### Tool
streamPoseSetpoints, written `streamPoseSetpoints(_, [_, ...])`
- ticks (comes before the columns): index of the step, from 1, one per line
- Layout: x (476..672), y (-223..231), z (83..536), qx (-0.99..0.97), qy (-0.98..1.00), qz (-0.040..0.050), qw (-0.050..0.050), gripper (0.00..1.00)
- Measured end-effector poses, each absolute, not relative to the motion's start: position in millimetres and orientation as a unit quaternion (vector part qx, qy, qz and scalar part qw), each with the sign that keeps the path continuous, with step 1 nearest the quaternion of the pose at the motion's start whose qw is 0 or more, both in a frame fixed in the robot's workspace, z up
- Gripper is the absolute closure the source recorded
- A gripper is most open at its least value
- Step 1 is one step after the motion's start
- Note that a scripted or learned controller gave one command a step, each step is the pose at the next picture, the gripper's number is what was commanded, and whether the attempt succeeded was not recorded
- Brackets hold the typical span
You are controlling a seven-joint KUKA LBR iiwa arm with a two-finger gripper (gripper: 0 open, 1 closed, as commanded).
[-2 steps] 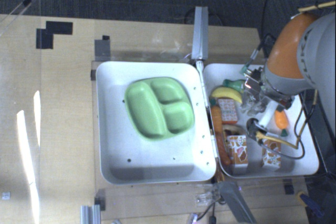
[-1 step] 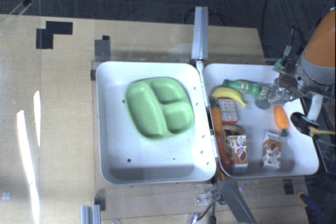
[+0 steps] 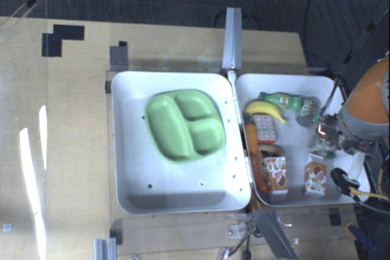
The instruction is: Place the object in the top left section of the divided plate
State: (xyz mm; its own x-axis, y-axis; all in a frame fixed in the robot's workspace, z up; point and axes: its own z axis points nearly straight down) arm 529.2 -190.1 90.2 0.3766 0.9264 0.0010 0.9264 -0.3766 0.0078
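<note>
Partly cut off, the pincer (image 3: 323,142) hangs over the right bin (image 3: 286,201), its grip unreadable.

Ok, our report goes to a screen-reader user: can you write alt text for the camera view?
A green divided plate sits in the left white bin, while the right white bin holds a banana, a green bottle, small cartons and other groceries. The grey-and-orange arm's gripper hovers over the right bin's far right side.

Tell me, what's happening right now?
Gripper over right bin, above the groceries. Green plate in left bin, nothing on it. Banana, bottle, cartons waiting.
</note>
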Motion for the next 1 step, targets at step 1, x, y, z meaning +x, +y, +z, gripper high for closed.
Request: streamPoseSetpoints(1, [572.2, -137.6, 194.3, 0.876, 0.483, 0.0022, 0.002, 1.00])
